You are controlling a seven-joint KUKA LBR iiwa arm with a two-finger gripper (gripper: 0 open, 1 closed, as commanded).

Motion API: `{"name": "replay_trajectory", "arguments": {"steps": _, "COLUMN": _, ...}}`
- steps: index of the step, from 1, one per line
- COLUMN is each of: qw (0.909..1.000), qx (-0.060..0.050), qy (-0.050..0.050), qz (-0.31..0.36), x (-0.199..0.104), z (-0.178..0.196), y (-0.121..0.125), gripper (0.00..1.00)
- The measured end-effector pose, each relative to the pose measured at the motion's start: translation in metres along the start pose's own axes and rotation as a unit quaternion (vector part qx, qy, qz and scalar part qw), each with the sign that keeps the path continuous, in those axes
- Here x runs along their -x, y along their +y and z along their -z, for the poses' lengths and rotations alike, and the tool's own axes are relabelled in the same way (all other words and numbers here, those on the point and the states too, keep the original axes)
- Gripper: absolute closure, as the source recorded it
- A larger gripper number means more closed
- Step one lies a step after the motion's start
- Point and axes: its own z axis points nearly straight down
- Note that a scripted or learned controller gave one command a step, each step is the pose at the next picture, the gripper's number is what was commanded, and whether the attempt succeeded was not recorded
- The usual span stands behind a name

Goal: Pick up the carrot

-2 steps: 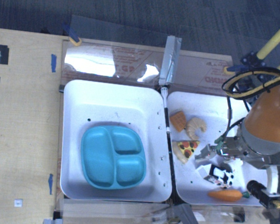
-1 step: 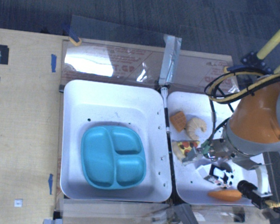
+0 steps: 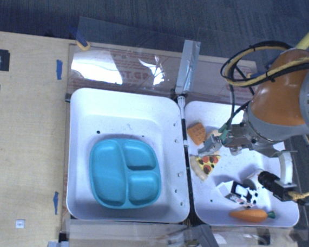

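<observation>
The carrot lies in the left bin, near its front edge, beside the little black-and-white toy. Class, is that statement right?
Not quite. The camera view shows the carrot in the right bin, not the left. The rest holds: it lies near the front edge, beside the little black-and-white toy.

The arm [image 3: 287, 100] runs off the right edge; its bulk hides part of the right bin [image 3: 292, 217].

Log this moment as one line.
gripper over right bin, above pizza | carrot at front, untouched | tray in left bin
</observation>
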Motion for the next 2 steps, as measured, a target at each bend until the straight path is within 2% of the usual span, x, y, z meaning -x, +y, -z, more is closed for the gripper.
{"name": "replay_trajectory", "arguments": {"steps": 1, "qw": 0.9768, "qx": -0.003, "qy": 0.001, "qz": 0.214, "x": 0.013, "z": -0.042, "y": -0.004, "gripper": 0.00}}
{"name": "replay_trajectory", "arguments": {"steps": 2, "qw": 0.9442, "qx": 0.000, "qy": -0.001, "qz": 0.329, "x": 0.045, "z": -0.041, "y": 0.014, "gripper": 0.00}}
